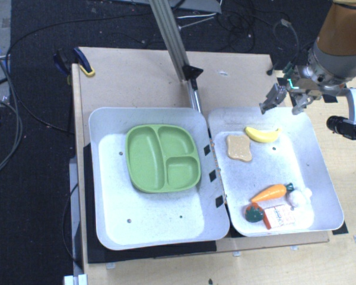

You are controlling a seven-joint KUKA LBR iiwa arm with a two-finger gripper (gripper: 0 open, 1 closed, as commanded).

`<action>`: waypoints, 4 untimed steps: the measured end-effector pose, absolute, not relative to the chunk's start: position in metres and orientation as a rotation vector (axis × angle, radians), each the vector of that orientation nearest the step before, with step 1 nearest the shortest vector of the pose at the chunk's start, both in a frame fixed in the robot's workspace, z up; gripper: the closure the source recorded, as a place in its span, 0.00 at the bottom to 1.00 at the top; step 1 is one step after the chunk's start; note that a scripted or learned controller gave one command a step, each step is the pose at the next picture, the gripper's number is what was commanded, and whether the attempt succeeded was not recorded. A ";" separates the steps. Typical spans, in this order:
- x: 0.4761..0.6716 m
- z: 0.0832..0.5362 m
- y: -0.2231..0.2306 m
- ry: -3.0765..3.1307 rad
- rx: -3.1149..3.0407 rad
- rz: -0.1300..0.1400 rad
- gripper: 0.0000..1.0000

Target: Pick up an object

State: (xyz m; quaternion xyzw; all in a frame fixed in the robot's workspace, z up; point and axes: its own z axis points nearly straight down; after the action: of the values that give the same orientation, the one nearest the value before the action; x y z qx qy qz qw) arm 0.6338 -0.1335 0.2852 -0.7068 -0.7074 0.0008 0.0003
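While arm reaches from right, gripper (286,101) hovers above banana (261,135), fingers spread, nothing held.

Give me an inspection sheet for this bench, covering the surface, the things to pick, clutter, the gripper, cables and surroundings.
Surface: wooden bench bearing the left bin and the right bin side by side.
Job's things: in the right bin, a banana, a slice of bread, a carrot, a red and white box and a small green item.
Clutter: green divided plate in the left bin; blue and yellow clamp at the bench's far left corner.
Gripper: gripper open, above the right bin's far edge, holding nothing.
Cables: black cables on the floor.
Surroundings: metal pole slanting over the bench; dark carpet.
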 end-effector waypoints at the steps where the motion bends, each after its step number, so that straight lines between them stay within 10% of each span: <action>1: 0.634 0.286 -0.133 -2.223 -2.221 0.001 0.00; 4: 0.648 0.142 -0.131 -2.224 -2.218 0.004 0.00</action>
State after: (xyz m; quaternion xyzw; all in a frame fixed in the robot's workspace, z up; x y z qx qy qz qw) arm 0.6481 -0.1309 0.1424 -0.7062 -0.7080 0.0011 0.0006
